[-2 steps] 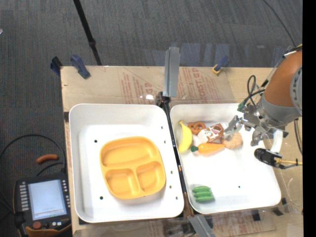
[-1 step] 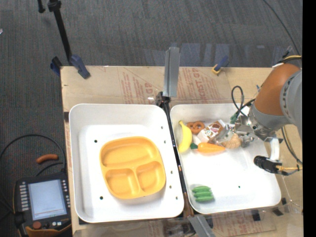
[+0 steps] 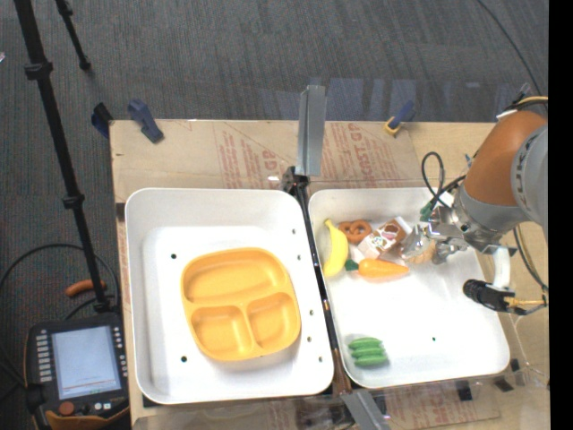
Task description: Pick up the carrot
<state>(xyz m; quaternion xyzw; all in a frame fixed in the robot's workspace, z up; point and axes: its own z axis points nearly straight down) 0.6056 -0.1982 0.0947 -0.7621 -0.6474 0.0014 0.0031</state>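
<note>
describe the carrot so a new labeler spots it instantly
Go to the right-hand white bin, then its upper half, where several items cluster. The carrot lies on its side just right of the yellow banana, below the pretzel. It alone is orange and tapered, with a green stub.

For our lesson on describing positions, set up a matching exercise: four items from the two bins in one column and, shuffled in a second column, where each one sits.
Things:
1. carrot
2. banana
3. green pea pods
4. yellow divided plate

Places:
A. in the left bin
B. near the front edge of the right bin
C. against the right bin's left wall
D. mid right bin, just beside the gripper

Pairs: 1-D, 2-C, 3-B, 4-A
</note>
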